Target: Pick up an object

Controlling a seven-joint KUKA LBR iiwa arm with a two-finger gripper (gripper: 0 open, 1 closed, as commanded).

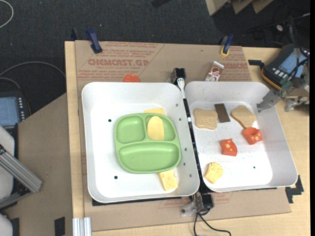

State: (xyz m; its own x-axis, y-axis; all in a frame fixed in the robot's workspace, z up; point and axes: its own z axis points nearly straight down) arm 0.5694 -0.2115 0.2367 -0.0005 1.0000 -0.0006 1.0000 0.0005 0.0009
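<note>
Cheese wedge (pixel 168 180) leans off the green divided plate (pixel 146 143)'s near rim. Beyond the right bin (pixel 275 173), my end effector (pixel 269 101) hangs, grip unreadable, nothing chosen yet.

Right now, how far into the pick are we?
Nothing looks picked yet. The pincer sits at the right bin's upper right rim, with nothing visible between its fingers. The toast slices, red pieces and corn lie on the bin floor. Approach, grasp and lift remain.
</note>
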